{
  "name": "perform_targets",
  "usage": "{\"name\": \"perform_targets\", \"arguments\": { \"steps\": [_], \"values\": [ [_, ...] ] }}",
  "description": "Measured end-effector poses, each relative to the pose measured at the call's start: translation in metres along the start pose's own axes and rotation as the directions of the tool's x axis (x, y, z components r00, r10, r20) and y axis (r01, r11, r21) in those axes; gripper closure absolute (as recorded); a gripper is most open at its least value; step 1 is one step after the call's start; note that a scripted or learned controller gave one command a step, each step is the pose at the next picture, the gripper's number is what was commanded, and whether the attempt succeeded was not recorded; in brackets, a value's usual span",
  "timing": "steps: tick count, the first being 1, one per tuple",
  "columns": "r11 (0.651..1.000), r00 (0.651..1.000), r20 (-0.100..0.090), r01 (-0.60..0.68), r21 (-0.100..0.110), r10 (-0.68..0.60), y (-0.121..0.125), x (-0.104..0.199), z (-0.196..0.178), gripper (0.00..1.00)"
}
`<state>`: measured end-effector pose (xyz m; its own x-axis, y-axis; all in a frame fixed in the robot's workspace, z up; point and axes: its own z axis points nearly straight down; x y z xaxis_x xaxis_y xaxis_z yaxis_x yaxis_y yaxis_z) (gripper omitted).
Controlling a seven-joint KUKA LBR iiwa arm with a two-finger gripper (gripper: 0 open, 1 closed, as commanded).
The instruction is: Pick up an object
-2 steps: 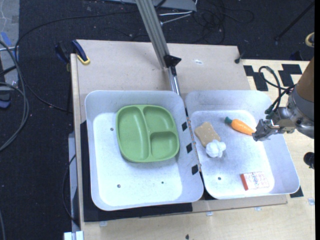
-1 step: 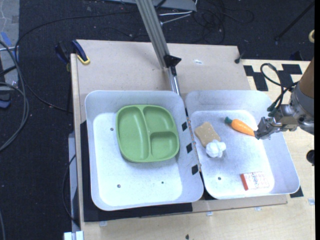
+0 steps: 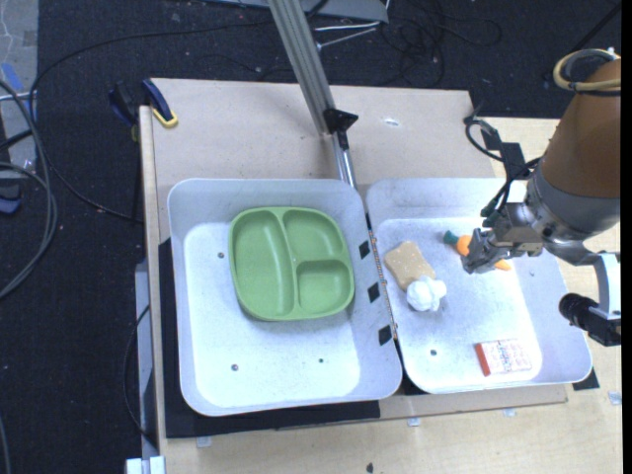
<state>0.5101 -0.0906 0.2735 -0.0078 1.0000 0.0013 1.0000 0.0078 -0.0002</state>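
Camera view from above puts the gripper (image 3: 483,253) low over the right bin (image 3: 553,363), toward its far right part, with the grey arm (image 3: 583,166) and its orange band reaching in from the right. Whether it is parted or closed cannot be told from this angle. A small orange object (image 3: 464,246) lies just beside the gripper on its left, with another bit of orange at its near side, so close that touching or apart is unclear; nothing is seen clamped. A tiny green piece (image 3: 449,235) sits just left of the orange object. Farther left in the same bin, a tan block (image 3: 408,263) lies tilted near the bin's left wall, and a white rounded object (image 3: 425,294) rests just beside its near end. A red and white packet (image 3: 507,356) lies well apart, toward the near right corner. The left bin (image 3: 197,363) bears a green divided plate (image 3: 292,263) with three compartments, set in its far half.
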Motion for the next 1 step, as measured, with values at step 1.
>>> {"name": "perform_targets", "arguments": {
  "steps": [1],
  "values": [
    [1.0, 1.0, 0.001, 0.001, -0.002, -0.001, 0.0163, 0.0572, -0.0016, 1.0]
  ]
}}
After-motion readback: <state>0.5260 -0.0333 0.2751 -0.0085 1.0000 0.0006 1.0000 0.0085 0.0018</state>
